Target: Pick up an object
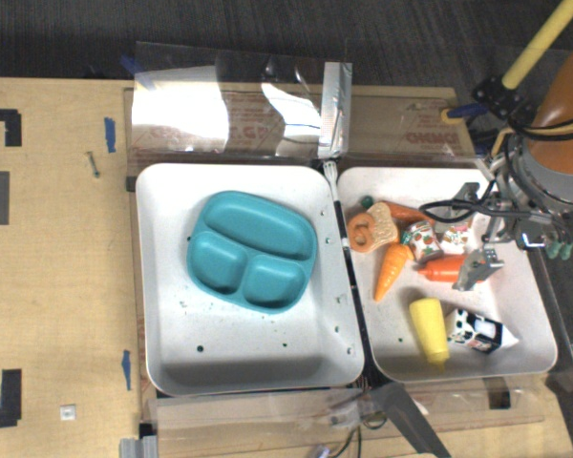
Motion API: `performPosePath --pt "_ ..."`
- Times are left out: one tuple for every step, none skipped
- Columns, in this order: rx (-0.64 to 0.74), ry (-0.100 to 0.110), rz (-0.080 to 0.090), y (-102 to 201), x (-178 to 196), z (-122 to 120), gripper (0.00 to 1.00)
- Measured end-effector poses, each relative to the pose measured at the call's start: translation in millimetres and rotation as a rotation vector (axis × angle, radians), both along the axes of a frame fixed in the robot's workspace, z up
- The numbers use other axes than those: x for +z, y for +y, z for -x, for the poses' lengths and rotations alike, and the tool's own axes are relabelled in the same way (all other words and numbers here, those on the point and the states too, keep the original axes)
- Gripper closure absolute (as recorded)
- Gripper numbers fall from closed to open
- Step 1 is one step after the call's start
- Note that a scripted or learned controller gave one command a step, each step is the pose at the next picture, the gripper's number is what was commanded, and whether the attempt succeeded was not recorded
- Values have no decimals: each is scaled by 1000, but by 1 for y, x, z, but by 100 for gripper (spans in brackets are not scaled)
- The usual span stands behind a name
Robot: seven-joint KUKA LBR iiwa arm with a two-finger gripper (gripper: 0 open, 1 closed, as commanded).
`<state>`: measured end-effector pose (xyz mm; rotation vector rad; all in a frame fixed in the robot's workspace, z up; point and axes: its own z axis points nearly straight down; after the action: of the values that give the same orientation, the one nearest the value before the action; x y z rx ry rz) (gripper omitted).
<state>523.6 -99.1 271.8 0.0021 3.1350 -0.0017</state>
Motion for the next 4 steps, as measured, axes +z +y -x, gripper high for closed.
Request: performPosePath --pt "72 10 -3 2 -109 -29 0" --pt "-44 -6 -1 1 -182 -37 0" --pt "-43 -19 1 1 -169 -41 100" --pt "-127 -10 -7 104 -63 -84 100"
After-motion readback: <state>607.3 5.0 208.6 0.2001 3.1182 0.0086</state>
